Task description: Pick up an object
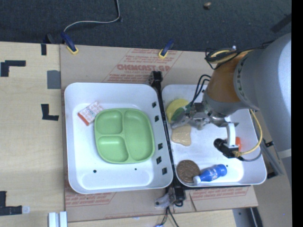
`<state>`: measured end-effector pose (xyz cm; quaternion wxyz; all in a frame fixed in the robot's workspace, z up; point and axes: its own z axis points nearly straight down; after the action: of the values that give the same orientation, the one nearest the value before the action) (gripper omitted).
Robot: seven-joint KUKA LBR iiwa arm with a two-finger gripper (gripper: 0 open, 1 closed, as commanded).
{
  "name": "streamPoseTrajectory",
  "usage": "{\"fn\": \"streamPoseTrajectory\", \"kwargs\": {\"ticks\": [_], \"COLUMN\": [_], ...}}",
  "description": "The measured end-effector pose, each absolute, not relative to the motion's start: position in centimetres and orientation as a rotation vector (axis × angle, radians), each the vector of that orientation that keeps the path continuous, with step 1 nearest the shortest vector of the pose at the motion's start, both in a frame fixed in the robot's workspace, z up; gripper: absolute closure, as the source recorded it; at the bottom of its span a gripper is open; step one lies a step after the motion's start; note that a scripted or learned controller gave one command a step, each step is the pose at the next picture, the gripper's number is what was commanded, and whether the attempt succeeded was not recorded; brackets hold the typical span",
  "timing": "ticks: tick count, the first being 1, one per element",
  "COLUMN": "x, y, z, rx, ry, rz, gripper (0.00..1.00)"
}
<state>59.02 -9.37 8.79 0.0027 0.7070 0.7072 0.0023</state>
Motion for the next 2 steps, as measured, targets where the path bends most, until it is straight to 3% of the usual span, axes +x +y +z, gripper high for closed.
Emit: {"fn": "streamPoseTrajectory", "kwargs": {"ticks": [1,2], "x": [65.1,66.5], "y": [-9.8,-9.8], "z": [8.6,8.5], "rx": [2.217,2.226], "ry": [2.22,2.226], "rz": [0.002,-0.022], "gripper": [0.0,0.0]}}
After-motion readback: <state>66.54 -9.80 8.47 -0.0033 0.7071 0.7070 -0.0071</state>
